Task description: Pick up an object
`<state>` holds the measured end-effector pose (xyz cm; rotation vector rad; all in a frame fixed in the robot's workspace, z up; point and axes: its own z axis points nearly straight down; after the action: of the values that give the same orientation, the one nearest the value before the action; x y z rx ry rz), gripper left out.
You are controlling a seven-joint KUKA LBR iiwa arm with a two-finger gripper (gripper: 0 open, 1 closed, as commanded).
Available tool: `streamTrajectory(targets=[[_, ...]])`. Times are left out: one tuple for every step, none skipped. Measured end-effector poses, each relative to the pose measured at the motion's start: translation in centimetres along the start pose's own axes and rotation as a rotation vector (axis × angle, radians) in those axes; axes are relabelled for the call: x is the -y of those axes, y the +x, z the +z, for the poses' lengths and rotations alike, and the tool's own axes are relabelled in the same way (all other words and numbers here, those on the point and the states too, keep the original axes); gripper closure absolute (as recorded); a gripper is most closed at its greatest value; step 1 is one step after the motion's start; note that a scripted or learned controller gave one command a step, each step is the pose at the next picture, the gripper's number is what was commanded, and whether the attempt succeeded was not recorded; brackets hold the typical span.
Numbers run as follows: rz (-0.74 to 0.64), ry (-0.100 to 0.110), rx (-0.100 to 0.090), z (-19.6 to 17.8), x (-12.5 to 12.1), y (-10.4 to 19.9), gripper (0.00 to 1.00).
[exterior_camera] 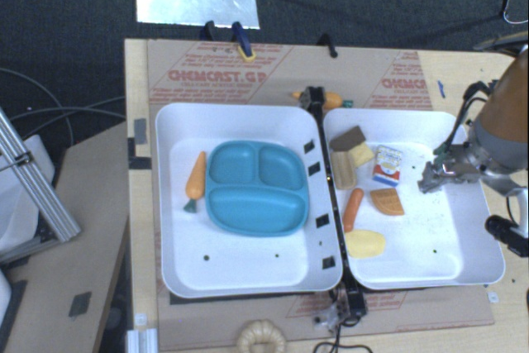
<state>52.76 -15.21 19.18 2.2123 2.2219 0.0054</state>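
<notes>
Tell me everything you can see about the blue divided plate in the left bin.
The blue divided plate looks like smooth light-blue plastic, a rounded rectangle with three compartments: two smaller ones along the far side and one long one nearer the camera. It lies flat, right side up, about mid left bin, and nothing sits in it. A toy carrot lies just beside its left edge; whether they touch is unclear.

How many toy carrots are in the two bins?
2. One carrot lies in the left bin, left of the blue divided plate. The other carrot lies in the right bin, near the divider.
</notes>
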Motion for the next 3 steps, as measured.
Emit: streamTrajectory(targets=[[0.0,0.001,-0.001,-3.5,-0.2,0.0,1.0],[-0.006,0.003,-0.003,-2.7,-2.7,5.6,1.0],[-0.005,0.003,-0.004,-3.3,-4.9,9.5,1.0]])
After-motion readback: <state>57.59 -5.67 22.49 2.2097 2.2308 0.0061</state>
